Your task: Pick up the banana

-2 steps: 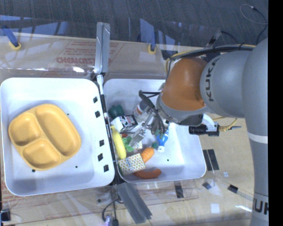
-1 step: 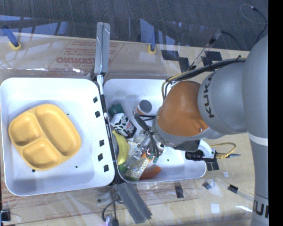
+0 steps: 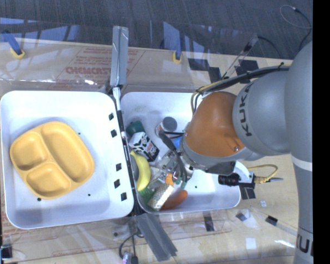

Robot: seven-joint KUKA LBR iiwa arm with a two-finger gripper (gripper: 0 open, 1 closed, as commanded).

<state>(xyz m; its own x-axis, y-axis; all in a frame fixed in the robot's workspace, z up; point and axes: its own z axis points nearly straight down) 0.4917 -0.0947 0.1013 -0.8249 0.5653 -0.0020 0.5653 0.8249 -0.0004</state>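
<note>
The banana (image 3: pixel 141 170) lies in the right bin (image 3: pixel 209 202), tight against the bin's left wall, near the front corner. It is yellow and curved, and it runs front to back along the wall. A black and white toy (image 3: pixel 143 143) sits just behind it. A green thing (image 3: pixel 146 192) and a red thing (image 3: pixel 176 200) lie just in front and to the side of it, and a speckled tube (image 3: pixel 160 195) lies between them. Things are packed close together here.

The hand (image 3: pixel 173 172) is low in the right bin, just beside the banana on its right side. It is over the small things and not over the banana. I cannot tell how it is set, because the big orange part of the arm (image 3: pixel 212 131) and the clutter hide too much. I see nothing held in it.

To do this step well, I think the hand needs to slide a little to the left, so it is right over the fat middle of the banana. It should turn so it can pinch across the thin way, not along the long way. The wall is very close, so there is not much room on that side. It should go down slowly, or it may grab the tube or the green thing by mistake

The left bin (image 3: pixel 22 202) holds a yellow tray (image 3: pixel 51 158), well apart from all this
</note>
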